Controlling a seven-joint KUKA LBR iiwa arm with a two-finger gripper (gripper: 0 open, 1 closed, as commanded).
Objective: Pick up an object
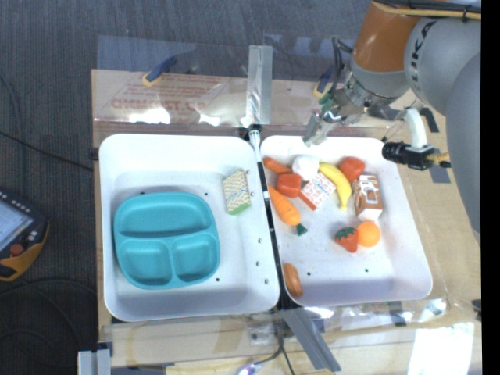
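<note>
Two bins are sitting before us; our tool (314,133) is hovering at the right bin's (406,276) far edge, near the banana (338,181), its state unclear.

Right bin (406,276): rear half crowded; carrot (285,207), banana (337,183), carton (368,196), orange (368,233) packed close, narrow gaps between. Front floor of right bin open, wide access. Bread roll (291,280) sits against left wall. Left bin (125,153): teal tray (165,238) fills centre; sponge (236,191) near divider; rear strip free.
</note>
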